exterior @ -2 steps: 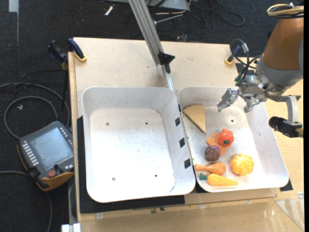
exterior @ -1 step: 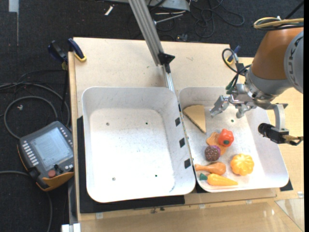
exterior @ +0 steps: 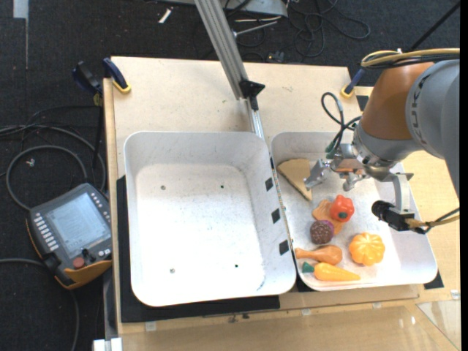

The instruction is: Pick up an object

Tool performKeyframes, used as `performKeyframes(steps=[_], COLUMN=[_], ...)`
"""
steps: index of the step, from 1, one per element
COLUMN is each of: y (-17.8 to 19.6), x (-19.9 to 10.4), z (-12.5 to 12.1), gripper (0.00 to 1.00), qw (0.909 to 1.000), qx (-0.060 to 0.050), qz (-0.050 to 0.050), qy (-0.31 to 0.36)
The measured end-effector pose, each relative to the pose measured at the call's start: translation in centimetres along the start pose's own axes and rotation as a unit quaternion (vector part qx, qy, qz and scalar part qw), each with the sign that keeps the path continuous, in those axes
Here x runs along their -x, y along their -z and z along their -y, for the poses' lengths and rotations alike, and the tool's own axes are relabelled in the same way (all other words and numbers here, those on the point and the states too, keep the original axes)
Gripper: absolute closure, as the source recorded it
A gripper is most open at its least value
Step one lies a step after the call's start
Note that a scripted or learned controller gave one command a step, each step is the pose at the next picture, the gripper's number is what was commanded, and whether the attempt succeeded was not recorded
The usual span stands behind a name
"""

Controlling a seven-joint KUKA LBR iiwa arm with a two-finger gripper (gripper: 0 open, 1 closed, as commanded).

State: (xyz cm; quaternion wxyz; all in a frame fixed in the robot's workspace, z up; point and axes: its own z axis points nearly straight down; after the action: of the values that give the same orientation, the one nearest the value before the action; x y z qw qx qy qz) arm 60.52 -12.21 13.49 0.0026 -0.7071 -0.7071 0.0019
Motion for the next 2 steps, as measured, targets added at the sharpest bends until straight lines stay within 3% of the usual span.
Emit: performKeyframes(steps=[1, 2], y=[1.4, 5.7], x=[0.1, 0.4], z=[-0.2, -0.3], gripper=[1.0, 1.0], qw=[1.0, 1.0], qx=[0.004, 0.006], qz=[0.001, 0.001], qy=[0.0, 0.0])
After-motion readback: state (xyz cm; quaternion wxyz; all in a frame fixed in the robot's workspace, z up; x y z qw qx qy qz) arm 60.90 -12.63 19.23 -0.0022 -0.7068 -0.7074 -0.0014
